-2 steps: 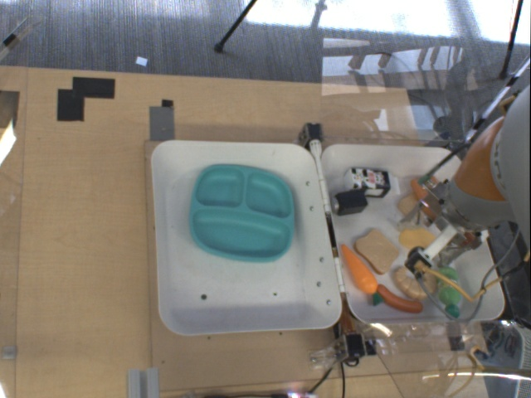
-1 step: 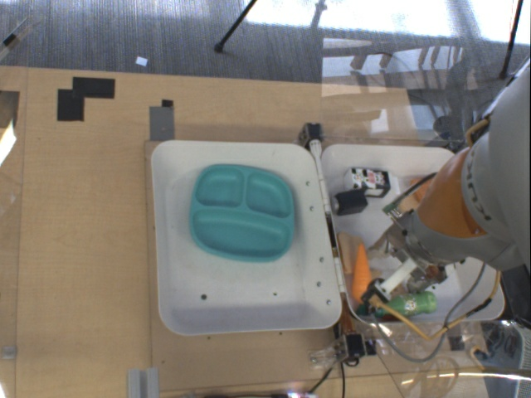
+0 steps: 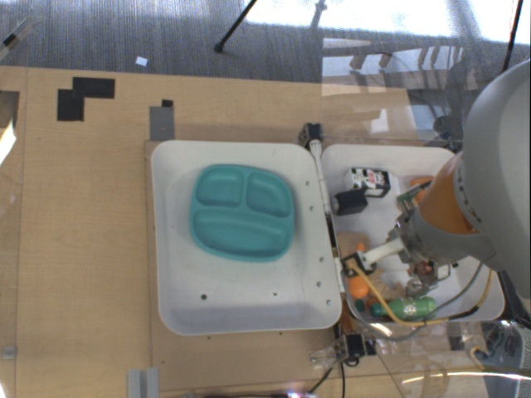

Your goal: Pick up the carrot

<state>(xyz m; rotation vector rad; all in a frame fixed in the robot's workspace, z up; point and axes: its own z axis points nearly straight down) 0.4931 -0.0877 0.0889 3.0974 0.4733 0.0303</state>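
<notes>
Nearest the camera, along the near wall of the right bin point(image 3: 465, 314), a green object point(image 3: 412, 308) lies beside the orange carrot point(image 3: 358, 288), which sits in the bin's near-left corner, seemingly free of any grip. Just beyond, the gripper point(image 3: 417, 279) hangs low over that clutter, a little right of the carrot; whether it is released or clenched cannot be told. Farther off, the arm point(image 3: 465, 214) slants in from the right, while the teal tray point(image 3: 243, 212) lies in the left bin point(image 3: 174, 247).
</notes>
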